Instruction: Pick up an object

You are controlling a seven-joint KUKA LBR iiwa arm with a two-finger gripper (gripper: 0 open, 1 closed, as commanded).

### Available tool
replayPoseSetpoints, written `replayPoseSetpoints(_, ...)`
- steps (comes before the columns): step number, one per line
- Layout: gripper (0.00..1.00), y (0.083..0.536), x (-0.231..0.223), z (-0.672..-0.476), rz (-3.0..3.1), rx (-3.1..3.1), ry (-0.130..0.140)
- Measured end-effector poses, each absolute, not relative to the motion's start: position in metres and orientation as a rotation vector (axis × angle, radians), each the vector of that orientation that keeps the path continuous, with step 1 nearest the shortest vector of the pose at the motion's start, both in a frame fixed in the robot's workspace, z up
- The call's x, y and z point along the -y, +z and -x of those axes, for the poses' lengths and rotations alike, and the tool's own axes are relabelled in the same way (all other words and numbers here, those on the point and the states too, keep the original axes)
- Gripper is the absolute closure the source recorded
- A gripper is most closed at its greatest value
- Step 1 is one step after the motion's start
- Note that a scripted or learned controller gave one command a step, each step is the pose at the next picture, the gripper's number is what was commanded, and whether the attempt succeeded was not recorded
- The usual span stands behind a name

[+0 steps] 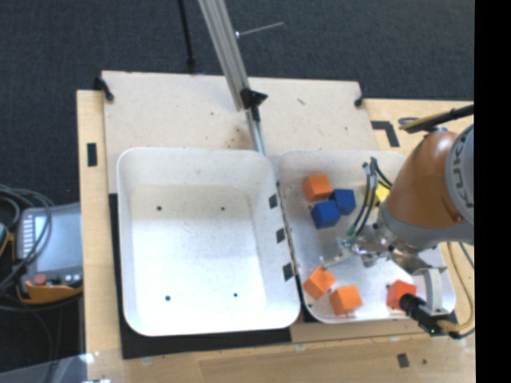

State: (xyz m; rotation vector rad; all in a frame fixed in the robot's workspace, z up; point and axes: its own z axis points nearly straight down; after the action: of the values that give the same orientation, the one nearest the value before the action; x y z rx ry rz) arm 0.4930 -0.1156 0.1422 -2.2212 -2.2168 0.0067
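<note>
Place: robotics lab or test cell
Bench: bare wooden board (pixel 200 106) bearing two shallow white bins (pixel 136 238) side by side
Mount: aluminium extrusion pole (pixel 223 42) rising from the bench
Floor: dark carpet (pixel 80 22)
Equipment: control pendant (pixel 44 250) with cables at left

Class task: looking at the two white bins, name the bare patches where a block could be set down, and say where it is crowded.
The left bin gives the widest bare floor, bordered by its own four walls. In the right bin, a small bare patch lies between the blue blocks and the lower orange blocks. Crowded: the right bin's right side, under the arm, and its lower edge.
</note>
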Motion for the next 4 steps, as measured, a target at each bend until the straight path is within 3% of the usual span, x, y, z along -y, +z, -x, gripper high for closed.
replayPoseSetpoints(1, 0.0, 0.097, 0.118, -0.496, 2.23, 2.226, -0.004)
replayPoseSetpoints(2, 1.0, 0.11, 0.118, -0.497, 2.241, 2.22, -0.011)
replayPoseSetpoints(3, 1.0, 0.156, 0.121, -0.492, 2.23, 2.22, -0.005)
replayPoseSetpoints(4, 1.0, 0.214, 0.13, -0.5, 2.223, 2.23, -0.006)
